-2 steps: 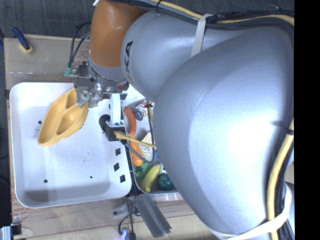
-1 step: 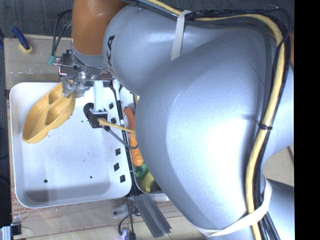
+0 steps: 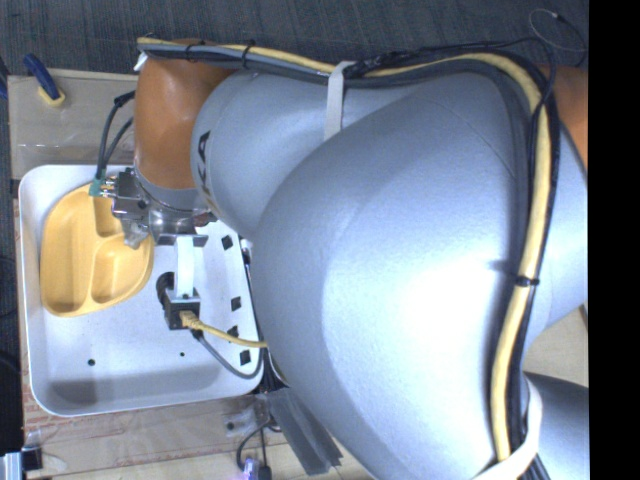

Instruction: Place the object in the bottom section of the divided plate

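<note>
we look down on a white bin (image 3: 130, 368) where the grey arm (image 3: 400, 268), its orange band (image 3: 165, 118) bent low, swells across most of the view and hangs its wrist over the right rim of a yellow divided plate (image 3: 85, 253). the pincer (image 3: 128, 226) sits somewhere under that wrist hardware, at the plate's edge; we cannot tell whether it is clenched or released, nor whether anything rides in it. the object the task names is nowhere we can make out, and we judge it may be tucked beneath the wrist, though that is only a guess. the plate lies in the upper left part of the bin, close to the left wall, its ridge splitting it into compartments; the lower one, toward the bottom of the view, is the target as we read it, and it looks bare.

we take the step in hand to be the approach or the drop over the plate. the next move calls for the wrist to shift down the view and settle above that lower compartment before letting go. open room lies below the plate, across the bin's bare floor; the left wall and the plate's raised rim are the tight edges. a black-and-yellow cable (image 3: 225, 343) trails off the wrist along the bin floor and could snag.
</note>
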`<state>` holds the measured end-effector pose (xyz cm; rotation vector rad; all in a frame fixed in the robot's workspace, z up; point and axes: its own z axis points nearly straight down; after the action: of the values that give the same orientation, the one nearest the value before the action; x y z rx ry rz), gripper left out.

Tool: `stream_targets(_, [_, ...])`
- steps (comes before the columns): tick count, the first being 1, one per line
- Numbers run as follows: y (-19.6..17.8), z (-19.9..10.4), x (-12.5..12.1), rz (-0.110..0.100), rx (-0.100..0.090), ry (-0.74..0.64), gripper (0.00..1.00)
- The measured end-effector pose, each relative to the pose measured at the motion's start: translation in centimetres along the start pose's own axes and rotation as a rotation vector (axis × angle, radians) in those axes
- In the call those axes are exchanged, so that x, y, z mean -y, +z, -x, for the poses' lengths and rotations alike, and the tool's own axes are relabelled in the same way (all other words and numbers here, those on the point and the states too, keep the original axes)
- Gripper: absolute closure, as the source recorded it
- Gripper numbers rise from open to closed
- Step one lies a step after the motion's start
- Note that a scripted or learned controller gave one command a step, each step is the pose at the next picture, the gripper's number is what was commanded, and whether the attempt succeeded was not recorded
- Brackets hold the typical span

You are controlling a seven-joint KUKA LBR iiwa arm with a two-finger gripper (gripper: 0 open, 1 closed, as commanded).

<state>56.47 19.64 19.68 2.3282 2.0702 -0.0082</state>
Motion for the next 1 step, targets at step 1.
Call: stream_targets(1, [-3.53, -1.99, -2.40, -0.026, -0.012, 0.034, 1.00])
